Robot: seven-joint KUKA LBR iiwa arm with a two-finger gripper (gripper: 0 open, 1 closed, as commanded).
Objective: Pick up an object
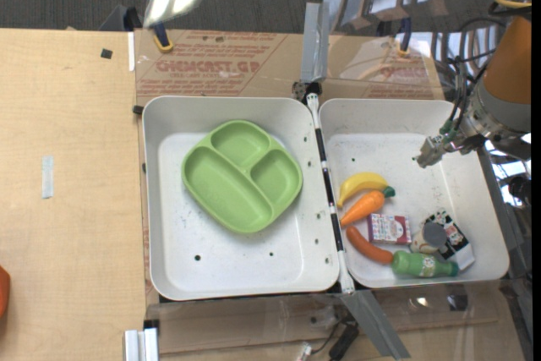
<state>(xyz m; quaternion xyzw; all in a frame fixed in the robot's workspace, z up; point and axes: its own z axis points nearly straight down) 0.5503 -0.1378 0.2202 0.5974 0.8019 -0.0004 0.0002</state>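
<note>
The right bin (397,127) holds several small items along its near side: a yellow banana (363,183), an orange carrot (365,206), a red sausage-like piece (369,243), a small pink-and-white box (390,228), a green bottle (423,266) lying flat, and a black-and-white packet (445,234). My gripper (430,151) hangs over the bin's far right part, above bare floor, up and to the right of the banana. It is apart from all the items, with nothing visibly in it.
The left bin (169,249) holds a green divided plate (243,175). Brown cardboard (220,63) lies behind both bins. Wooden bench top (68,182) stretches to the left. The grey arm with its orange band (512,68) enters from the right.
</note>
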